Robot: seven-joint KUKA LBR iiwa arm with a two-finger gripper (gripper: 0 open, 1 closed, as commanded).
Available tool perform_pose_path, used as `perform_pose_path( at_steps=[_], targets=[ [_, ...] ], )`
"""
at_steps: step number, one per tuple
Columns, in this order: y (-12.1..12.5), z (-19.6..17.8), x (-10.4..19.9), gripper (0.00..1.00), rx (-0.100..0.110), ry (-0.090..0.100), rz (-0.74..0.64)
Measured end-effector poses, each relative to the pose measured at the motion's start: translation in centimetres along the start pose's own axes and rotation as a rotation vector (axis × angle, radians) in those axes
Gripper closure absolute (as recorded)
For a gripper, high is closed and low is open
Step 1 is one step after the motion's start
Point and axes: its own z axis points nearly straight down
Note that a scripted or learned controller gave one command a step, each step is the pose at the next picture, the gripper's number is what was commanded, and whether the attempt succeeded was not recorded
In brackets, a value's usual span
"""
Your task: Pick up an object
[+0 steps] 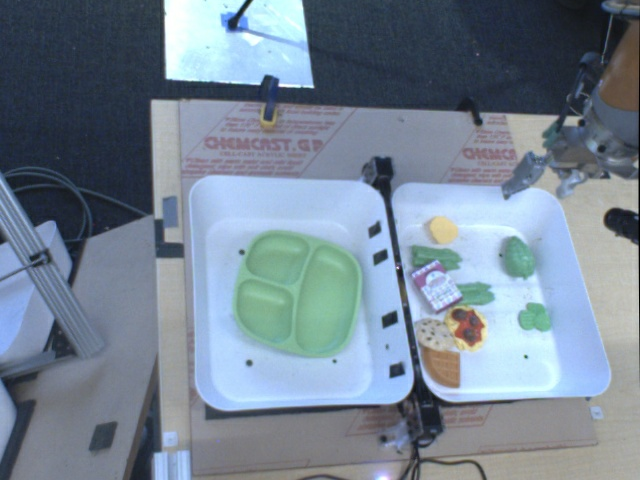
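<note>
Camera view, looking down on the bench: two white bins are seen side by side, the left bin (215,368) taken up by a light green divided plate (298,292) sitting roughly in its middle, three compartments visible in it. The right bin (580,298) is where all the small stuff is found. A yellow round piece (443,231) is parked at about 11 o'clock in that bin, with a green leafy bit (436,257) right below it. A small pink-and-white carton (437,288) is laid just beside that, and a second green piece (475,293) is touching or nearly touching the carton at its 3 o'clock. Down at 7 o'clock a cookie (433,333), a little pizza slice (466,328) and a tan wedge (446,366) are bunched together. A dark green lumpy item (518,257) is placed at about 2 o'clock, and a smaller green clover-shaped one (535,317) at 4 o'clock, well apart from the cluster. The gripper (545,175) is held up at 1 o'clock, over the bin's far rim, with the fingers spread apart and nothing seen between them, so no object is grasped. The grey arm (612,118) is brought in from 2 o'clock of the frame.
</note>
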Motion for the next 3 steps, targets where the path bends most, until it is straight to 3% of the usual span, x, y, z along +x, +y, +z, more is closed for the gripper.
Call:
perform_pose_path(
  at_steps=[1, 2, 3],
  targets=[
    [-9.0, 5.0, -2.5, 0.00, 0.011, 0.002, 0.008],
    [-4.8, 14.7, -1.6, 0.00, 0.004, 0.002, -0.002],
    [-4.7, 13.1, -1.7, 1.00, -0.002, -0.001, -0.002]
  ],
)
